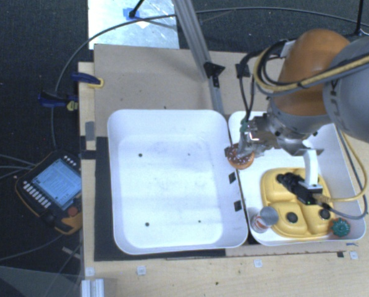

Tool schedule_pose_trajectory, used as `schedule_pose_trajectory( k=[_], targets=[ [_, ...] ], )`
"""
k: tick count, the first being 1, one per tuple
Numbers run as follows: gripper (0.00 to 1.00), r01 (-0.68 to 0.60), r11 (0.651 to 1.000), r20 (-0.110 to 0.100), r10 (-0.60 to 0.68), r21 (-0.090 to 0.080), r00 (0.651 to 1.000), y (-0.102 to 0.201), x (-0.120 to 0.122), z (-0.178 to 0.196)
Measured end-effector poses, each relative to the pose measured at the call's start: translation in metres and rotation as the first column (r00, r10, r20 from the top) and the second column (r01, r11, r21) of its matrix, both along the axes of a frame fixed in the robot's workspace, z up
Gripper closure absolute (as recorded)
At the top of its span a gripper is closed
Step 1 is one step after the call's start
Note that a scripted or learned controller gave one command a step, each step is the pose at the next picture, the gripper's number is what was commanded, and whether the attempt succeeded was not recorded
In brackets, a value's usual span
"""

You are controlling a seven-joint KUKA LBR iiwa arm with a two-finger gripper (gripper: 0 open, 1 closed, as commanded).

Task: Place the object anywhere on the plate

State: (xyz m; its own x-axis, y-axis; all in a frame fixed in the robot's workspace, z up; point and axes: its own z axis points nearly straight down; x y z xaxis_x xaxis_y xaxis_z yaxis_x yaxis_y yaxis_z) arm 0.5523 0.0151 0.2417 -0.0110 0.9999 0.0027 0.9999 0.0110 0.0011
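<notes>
Two white bins sit on a tan counter; the left one has a few small dark dots. In the right bin lies a yellow plate with black marks, a grey disc, a teal knob and a small brown object. The arm is grey with an orange band.

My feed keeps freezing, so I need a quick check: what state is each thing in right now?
gripper: low over the right bin's left edge, right at the brown object.
brown object: at the gripper's tip, on the rim between the bins; grip unclear.
yellow plate: flat in the right bin.
left bin: on the bench.
right bin: holds the plate.
</notes>
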Motion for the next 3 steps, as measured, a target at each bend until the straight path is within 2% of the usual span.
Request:
schedule_pose_trajectory(
  k=[2, 3],
  targets=[
    [1.00, -0.001, 1.000, -0.001, 0.001, 0.000, 1.000, 0.124, -0.014, -0.007],
    [1.00, 0.001, 1.000, -0.002, -0.001, 0.000, 1.000, 0.171, -0.033, -0.010]
  ],
)
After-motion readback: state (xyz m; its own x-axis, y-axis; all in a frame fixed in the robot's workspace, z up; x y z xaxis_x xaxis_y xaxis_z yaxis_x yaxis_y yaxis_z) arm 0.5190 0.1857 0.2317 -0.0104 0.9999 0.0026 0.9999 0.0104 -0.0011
